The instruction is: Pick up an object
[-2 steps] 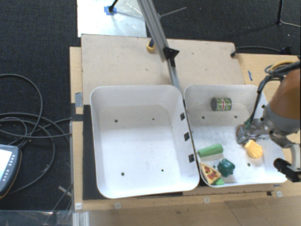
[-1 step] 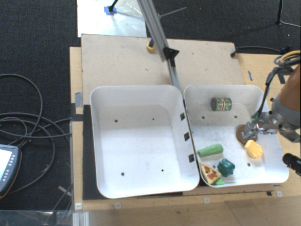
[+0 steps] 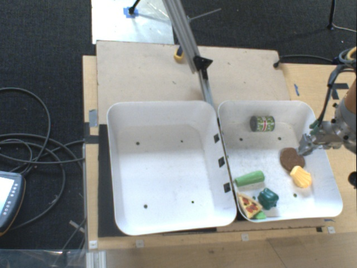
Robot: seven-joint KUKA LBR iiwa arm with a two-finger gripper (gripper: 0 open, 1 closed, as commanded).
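Hovering at three o'clock over shallow white right bin (image 3: 321,121): grey two-finger gripper (image 3: 306,144), claw state indiscernible, arm cropped, nearing flat brown disc (image 3: 291,159).

From where I stand, no lettering can be made out anywhere. The small can (image 3: 262,123) lying on its side in the right bin (image 3: 321,202) wears a green and white label, but whatever is printed on it is too small and blurred to read. The flat card-like piece (image 3: 249,205) near that bin's front edge carries a red and yellow printed pattern with no legible words. The device with a lit screen (image 3: 8,197) on the floor at the far left shows a pale glow and no characters I can pick out.
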